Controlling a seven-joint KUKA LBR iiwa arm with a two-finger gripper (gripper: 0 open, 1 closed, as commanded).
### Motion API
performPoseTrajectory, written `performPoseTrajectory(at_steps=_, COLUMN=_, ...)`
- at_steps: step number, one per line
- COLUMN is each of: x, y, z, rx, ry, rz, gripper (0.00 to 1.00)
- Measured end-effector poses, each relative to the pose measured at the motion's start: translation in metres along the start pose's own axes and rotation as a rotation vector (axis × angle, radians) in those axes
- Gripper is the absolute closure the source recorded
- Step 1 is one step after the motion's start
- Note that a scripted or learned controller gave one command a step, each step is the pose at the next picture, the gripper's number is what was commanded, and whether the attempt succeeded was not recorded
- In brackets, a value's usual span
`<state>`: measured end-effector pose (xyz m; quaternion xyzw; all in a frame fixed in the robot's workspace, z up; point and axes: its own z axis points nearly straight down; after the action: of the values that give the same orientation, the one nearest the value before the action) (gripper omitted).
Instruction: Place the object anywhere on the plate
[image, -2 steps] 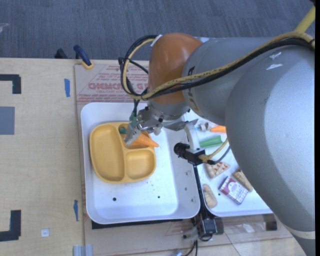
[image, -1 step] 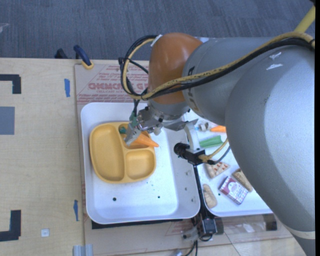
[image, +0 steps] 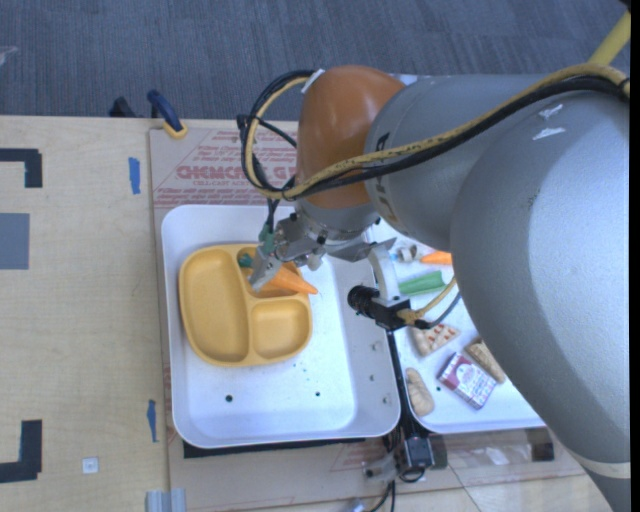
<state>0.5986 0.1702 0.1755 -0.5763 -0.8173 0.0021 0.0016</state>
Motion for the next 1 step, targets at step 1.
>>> performPoseTrajectory(at_steps=1, x=0.0000, y=0.0000, z=0.0000, rx=0.000, ry=0.000, rz=0.000, gripper=0.00)
